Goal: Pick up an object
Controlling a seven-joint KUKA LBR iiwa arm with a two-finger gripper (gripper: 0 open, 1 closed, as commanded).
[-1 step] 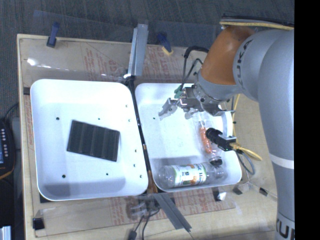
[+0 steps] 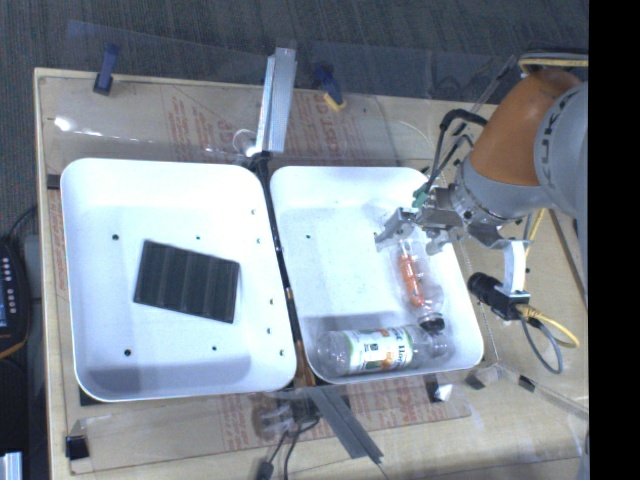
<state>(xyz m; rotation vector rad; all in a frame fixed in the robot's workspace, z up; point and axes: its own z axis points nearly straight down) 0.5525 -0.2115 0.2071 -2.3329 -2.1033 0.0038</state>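
- 2 bins: left bin (image 2: 80, 268) has a dark ribbed pad (image 2: 188, 280) at center-left of frame.
- Right bin (image 2: 330, 193) holds an orange-filled bottle (image 2: 413, 278) at right-center and a clear labelled bottle (image 2: 375, 350) along its lower wall, probably rolled there.
- Gripper (image 2: 412, 226) hangs just above the orange-filled bottle's top end, likely lining up a grasp.
- Grip state: cannot tell.

The arm (image 2: 530, 148) is cut off at the right. The tool (image 2: 410, 226) is small and blurred — finger spacing unclear. The clear bottle (image 2: 380, 350) has an unreadable label, and the orange-filled item (image 2: 415, 280) above it is too blurred to identify.
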